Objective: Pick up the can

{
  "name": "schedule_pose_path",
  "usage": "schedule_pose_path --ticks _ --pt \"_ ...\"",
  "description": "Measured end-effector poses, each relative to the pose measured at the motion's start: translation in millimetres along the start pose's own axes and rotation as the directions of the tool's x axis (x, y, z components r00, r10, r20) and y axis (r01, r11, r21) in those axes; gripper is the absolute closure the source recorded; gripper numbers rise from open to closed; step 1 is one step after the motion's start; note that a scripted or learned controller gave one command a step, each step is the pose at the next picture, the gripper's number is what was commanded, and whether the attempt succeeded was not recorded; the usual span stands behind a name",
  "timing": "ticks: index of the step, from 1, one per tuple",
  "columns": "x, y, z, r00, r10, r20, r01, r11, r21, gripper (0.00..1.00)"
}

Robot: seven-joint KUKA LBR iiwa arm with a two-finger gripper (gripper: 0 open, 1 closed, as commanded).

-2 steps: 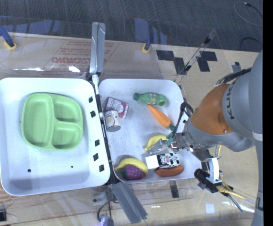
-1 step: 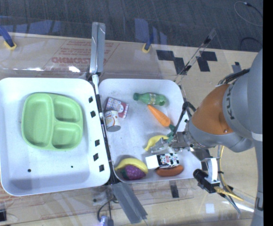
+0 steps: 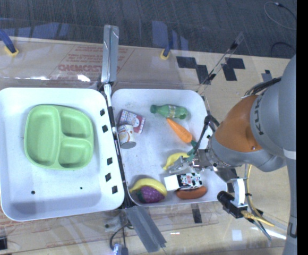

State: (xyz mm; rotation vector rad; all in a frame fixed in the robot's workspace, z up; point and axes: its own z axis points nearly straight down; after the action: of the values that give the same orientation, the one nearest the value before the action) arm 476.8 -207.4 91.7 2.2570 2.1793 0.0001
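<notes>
The can [image 3: 126,136] is small with a pale label and lies on its side at the left wall of the right bin [image 3: 153,153], just below a red and white packet [image 3: 132,120]. My gripper [image 3: 186,165] is low over the bin's lower right part, right by a yellow banana [image 3: 174,159] and above a white box [image 3: 182,181]. It is well to the right of the can, and nothing of the can is in it. The grey arm with its orange band [image 3: 239,134] comes in from the right.
The right bin also holds a green bottle [image 3: 170,110], a carrot [image 3: 180,131], a yellow fruit [image 3: 147,184], purple grapes [image 3: 152,195] and a reddish-brown item [image 3: 192,193]. In the left bin [image 3: 16,185] sits a green divided plate [image 3: 60,136].
</notes>
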Motion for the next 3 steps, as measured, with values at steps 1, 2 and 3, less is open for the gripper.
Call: schedule_pose_path --ticks 1,2,3 --pt "-1 0 0 1.000 0.025 0.002 -0.025 1.000 -0.002 0.00" --pt "-1 0 0 0.998 0.061 0.004 -0.061 0.998 -0.003 0.00" --pt "-1 2 -10 0.998 0.057 0.009 -0.056 0.998 -0.011 1.00"
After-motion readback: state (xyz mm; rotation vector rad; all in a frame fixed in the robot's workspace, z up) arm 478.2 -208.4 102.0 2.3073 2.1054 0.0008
